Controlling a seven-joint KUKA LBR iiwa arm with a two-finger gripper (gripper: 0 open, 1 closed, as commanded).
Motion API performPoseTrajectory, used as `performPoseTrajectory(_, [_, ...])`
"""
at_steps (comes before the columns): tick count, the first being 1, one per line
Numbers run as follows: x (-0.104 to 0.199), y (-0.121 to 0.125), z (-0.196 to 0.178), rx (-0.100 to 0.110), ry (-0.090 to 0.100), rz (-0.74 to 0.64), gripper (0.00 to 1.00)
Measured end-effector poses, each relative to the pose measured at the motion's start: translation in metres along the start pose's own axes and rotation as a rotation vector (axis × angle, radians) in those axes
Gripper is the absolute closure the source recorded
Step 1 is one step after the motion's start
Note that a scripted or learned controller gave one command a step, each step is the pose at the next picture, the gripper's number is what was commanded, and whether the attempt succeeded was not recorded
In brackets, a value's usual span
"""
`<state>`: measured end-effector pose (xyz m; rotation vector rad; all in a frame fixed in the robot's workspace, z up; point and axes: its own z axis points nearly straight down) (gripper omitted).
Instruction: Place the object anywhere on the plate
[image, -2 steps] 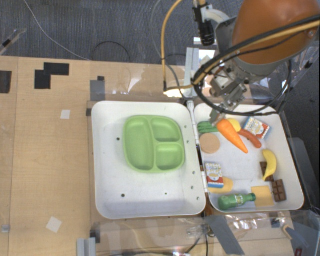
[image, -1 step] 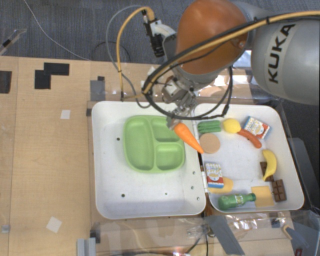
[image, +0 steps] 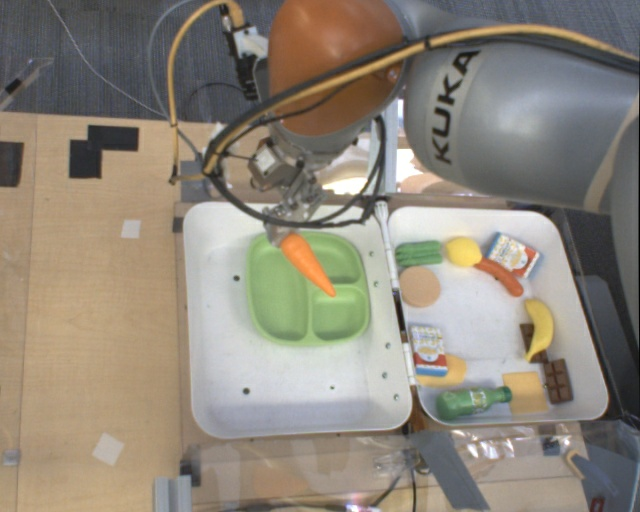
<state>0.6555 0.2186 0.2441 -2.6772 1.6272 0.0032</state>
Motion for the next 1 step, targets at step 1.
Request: performPoseTrajectory(1, [0.0037, 0.0000, -0.0017, 0.003, 0.002, 0.005, 0.00])
